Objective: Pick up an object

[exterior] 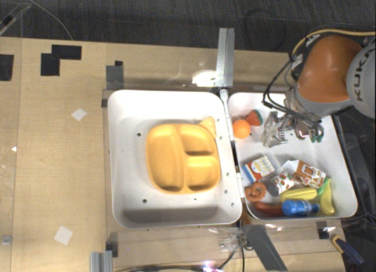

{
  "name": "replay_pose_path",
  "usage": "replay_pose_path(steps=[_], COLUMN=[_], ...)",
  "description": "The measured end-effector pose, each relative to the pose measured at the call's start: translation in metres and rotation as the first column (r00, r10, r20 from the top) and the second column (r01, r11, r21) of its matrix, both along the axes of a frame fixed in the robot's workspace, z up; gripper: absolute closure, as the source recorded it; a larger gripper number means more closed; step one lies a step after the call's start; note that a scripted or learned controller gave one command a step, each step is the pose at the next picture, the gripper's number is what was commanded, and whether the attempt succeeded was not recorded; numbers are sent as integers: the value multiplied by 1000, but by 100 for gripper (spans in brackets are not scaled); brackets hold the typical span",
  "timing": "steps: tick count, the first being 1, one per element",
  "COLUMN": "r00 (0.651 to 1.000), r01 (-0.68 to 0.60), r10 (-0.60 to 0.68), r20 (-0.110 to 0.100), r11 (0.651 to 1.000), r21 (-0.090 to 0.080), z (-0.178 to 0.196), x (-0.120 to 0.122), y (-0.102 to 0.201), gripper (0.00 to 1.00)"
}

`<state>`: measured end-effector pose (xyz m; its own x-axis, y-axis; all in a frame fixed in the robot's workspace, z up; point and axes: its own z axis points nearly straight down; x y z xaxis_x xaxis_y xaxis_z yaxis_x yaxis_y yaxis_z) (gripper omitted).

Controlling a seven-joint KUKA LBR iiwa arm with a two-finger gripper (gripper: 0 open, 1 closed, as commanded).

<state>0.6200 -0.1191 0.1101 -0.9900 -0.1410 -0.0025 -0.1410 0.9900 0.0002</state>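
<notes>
Hovering over right bin [346, 165], grasp not yet made.
Bench [53, 165]: left bin [126, 147] holds yellow divided tray [179, 158]; arm [329, 68] at upper right; end effector [276, 131] sits above bare floor, nothing visibly between its parts, opening: cannot tell. Candidates: orange ball [241, 128] just left, packets and toy food heaped lower right. Risk: closing on air, or nudging the ball so it rolls.

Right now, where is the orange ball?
The orange ball lies in the right bin, at its upper left, beside the divider and just left of the gripper.
</notes>
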Motion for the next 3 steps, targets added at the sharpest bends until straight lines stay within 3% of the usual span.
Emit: replay_pose_path(steps=[1,2,3], r00=[1000,999,999], r01=[-2,-47,53], r10=[2,47,-53], r20=[7,16,5], r11=[1000,999,999], r21=[0,0,0], z=[3,81,-18], x=[2,2,-1], y=[1,59,23], gripper=[0,0,0])
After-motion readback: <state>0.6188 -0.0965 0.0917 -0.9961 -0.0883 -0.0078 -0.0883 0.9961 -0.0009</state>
